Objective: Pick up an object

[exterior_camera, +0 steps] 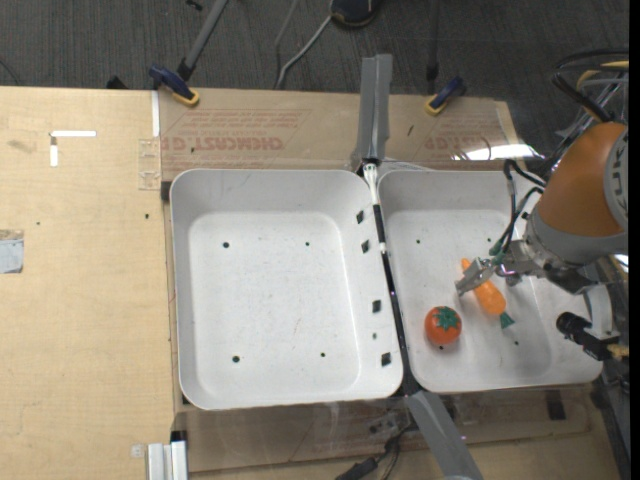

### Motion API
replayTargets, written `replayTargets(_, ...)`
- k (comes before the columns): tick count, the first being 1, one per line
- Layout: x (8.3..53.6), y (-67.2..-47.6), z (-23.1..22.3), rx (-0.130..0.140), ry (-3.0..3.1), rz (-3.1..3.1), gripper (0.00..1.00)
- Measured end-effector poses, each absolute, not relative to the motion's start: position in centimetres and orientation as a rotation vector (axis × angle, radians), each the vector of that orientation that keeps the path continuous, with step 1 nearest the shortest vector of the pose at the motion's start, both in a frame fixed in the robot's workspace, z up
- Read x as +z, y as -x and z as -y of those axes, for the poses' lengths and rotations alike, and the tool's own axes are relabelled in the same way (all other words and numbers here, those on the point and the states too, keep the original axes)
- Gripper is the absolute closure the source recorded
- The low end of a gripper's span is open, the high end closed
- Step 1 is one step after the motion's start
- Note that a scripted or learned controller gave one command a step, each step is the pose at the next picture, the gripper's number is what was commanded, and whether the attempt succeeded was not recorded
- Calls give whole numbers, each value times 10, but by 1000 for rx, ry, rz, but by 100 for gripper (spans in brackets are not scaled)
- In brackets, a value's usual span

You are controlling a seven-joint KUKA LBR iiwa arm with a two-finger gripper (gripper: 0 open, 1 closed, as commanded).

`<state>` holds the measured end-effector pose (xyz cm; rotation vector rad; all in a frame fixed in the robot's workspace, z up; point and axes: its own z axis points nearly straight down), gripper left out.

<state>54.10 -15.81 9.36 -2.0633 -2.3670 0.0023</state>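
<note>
I see the gripper closed on the carrot in the right bin, just beside the tomato.

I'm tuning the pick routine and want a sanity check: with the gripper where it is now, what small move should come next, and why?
Probably a short descent onto the carrot. The gripper sits right at the carrot's upper end in the right bin, while the tomato lies apart to the lower left, so the carrot looks like the nearer target.
</note>
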Motion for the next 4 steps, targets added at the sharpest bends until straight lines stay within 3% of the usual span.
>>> replayTargets(1,102,-541,159,3,2063,2366,100)
replayTargets(2,215,-528,152,1,1832,2552,100)
replayTargets(3,224,-529,153,2,1832,2553,100)
replayTargets(4,224,-529,153,2,1832,2553,0)
